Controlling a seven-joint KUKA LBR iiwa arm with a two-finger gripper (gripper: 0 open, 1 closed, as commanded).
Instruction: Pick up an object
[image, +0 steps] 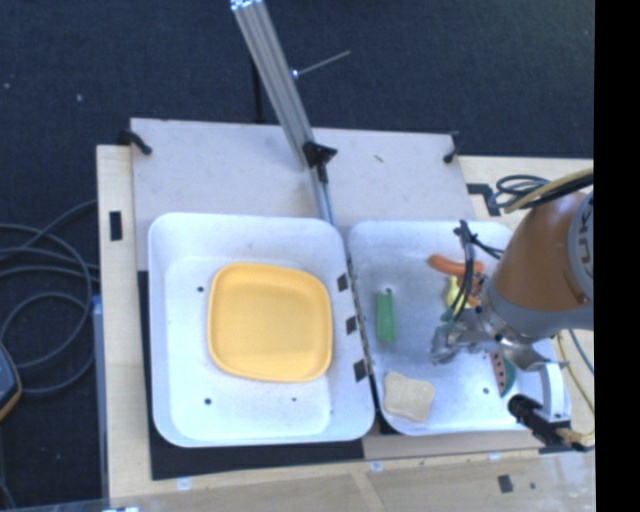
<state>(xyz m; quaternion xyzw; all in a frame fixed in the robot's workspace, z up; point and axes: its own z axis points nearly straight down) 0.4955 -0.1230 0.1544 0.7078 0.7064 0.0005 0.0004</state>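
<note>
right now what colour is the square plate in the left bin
Yellow: the plate in the left bin is plain yellow, seen clearly in the camera view.

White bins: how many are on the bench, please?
2. The left white bin holds a yellow plate. The right white bin holds a green stick and a beige piece; the arm covers part of it.
</note>
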